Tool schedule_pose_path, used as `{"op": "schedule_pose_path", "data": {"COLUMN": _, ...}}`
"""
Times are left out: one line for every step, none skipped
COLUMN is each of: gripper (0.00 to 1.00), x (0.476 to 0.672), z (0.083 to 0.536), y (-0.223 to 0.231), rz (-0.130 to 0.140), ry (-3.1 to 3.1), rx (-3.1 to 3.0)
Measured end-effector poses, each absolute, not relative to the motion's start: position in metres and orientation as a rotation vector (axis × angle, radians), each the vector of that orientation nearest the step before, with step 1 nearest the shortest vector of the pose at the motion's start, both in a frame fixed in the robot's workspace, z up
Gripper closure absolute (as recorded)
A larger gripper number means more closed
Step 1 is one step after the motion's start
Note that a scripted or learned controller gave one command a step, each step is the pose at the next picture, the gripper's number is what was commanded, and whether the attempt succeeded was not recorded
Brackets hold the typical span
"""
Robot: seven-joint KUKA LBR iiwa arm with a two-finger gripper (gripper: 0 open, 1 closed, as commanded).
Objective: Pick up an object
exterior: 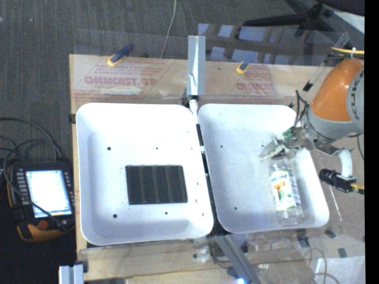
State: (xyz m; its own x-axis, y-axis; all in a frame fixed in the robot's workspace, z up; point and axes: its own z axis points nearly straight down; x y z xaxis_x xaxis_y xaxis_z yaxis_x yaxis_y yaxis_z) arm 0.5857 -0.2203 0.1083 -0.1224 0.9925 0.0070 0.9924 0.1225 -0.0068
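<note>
The gripper [275,149] sits in the right-centre of the frame, over the upper right part of the right bin [237,129]. Its metallic fingers point toward the frame's left and lie just above the cap end of a clear plastic bottle [284,191]. At this size and angle the fingers form a blurred cluster, and it cannot be told whether they are spread or pressed together, nor whether they touch the bottle. No object is visibly held between them.

Behind the gripper, the wrist and the orange band [337,96] of the arm occupy the right edge of the frame, reaching in from the right over the bin's rim. A black cable runs along the wrist. A small black and white fitting [339,173] lies just right of the bin, below the wrist.

The bottle lies on its side in the lower right part of the right bin, its long axis running nearly top to bottom in the frame. It carries a white label with orange and green print. Its lower end rests near the bin's bottom right corner.

The left bin [95,135] stands beside the right bin, with their inner rims touching at frame centre. A dark, ribbed rectangular panel [156,184] lies flat in its lower middle.

Both bins rest on a wooden bench [130,81] with red printed lettering along its upper strip. A handheld control pendant [42,194] with a lit screen lies on the floor at the lower left of the frame, with cables attached.
</note>
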Motion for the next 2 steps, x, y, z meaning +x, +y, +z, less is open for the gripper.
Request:
{"op": "schedule_pose_path", "data": {"gripper": 0.0, "x": 0.5852, "z": 0.0933, "y": -0.2168, "rz": -0.017, "ry": -2.392, "rx": -2.044}}
{"op": "schedule_pose_path", "data": {"gripper": 1.0, "x": 0.5866, "z": 0.0981, "y": -0.2179, "rz": -0.018, "ry": -2.396, "rx": -2.047}}
